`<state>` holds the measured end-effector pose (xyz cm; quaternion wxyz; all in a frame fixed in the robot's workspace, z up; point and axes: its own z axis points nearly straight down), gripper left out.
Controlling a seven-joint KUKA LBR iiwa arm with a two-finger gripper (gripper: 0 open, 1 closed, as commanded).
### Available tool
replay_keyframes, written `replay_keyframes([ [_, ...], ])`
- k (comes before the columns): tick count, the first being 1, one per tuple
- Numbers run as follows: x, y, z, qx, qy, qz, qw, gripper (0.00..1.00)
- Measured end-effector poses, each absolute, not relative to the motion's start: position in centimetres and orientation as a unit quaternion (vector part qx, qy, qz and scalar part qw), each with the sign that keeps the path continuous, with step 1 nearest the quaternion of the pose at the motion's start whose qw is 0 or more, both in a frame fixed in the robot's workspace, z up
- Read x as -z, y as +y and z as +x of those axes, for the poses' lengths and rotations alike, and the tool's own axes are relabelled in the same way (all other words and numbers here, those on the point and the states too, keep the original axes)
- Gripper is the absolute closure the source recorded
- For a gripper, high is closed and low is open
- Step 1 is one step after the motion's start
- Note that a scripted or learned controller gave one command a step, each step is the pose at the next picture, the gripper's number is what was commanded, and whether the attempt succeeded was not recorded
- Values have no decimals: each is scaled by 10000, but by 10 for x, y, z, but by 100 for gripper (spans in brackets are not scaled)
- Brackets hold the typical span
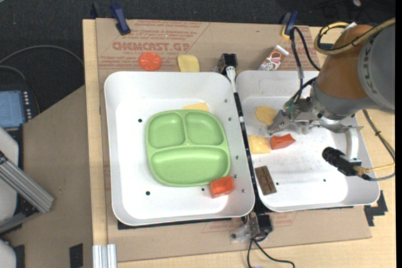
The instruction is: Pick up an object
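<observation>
claw: low in the right bin; released or clenched, I cannot tell.
red block: just below the claw, beside a yellow block.
tip: centre on the red block, clear of the yellow block.

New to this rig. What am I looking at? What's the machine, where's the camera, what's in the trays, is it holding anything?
There is one camera, fixed above a bench and looking down at a slant. The grey and orange machine on the right is a robot arm. Its hand hangs low in the right bin, right at a red piece. I can't tell whether it actually grips that piece.

The right bin also holds a pale yellow piece, a yellow block and a brown bar. The left bin holds a green divided plate, with a yellow slice behind it and an orange block by its front edge.
</observation>
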<state>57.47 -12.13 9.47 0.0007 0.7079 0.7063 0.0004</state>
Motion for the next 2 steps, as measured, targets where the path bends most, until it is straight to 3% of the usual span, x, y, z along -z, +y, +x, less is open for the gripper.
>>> replay_keyframes([
  [1,-88,-95,558,-4,7061,7081,60,0],
  [2,-97,-94,558,-18,7061,7081,50,100],
])
